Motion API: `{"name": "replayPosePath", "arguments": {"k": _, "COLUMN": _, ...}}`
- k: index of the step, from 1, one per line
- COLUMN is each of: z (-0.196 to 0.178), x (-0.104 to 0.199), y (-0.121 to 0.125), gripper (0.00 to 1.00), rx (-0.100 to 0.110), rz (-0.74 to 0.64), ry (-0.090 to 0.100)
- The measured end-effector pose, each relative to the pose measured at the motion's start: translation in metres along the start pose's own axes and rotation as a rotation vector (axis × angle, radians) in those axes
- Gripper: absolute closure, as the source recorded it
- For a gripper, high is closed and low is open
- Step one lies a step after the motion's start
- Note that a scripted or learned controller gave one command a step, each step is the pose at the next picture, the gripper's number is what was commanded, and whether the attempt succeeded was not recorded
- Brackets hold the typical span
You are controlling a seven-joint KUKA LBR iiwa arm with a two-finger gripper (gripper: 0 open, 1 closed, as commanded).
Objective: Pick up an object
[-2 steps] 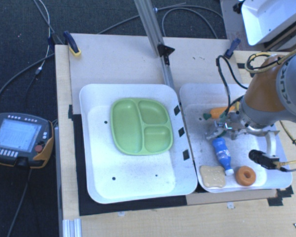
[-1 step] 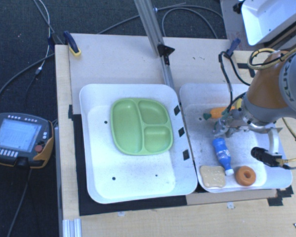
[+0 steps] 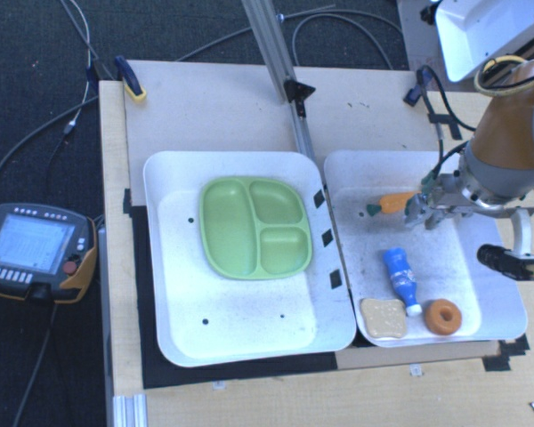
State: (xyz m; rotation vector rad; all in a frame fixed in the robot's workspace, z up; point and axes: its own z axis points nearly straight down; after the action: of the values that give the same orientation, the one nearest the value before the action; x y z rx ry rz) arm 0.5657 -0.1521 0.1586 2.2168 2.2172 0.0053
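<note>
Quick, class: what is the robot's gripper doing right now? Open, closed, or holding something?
Gripper: low in the right bin, right beside the toy carrot; whether it is open, closed or gripping the carrot cannot be told.

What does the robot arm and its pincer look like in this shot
The arm has an orange-brown section above a grey wrist. Black cables run down its side. The pincer is a small grey metal piece, and a black part juts out below the wrist.
</note>
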Motion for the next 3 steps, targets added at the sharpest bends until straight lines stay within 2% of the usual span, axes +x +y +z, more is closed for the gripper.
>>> {"name": "replayPosePath", "arguments": {"k": 1, "z": -0.061, "x": 0.002, "y": -0.006, "gripper": 1.00, "rx": -0.001, "rz": -0.001, "ry": 0.000}}
{"name": "replayPosePath", "arguments": {"k": 2, "z": -0.082, "x": 0.003, "y": -0.005, "gripper": 1.00, "rx": 0.004, "rz": -0.001, "ry": 0.002}}
{"name": "replayPosePath", "arguments": {"k": 3, "z": -0.083, "x": 0.048, "y": -0.004, "gripper": 1.00, "rx": 0.007, "rz": -0.006, "ry": 0.005}}
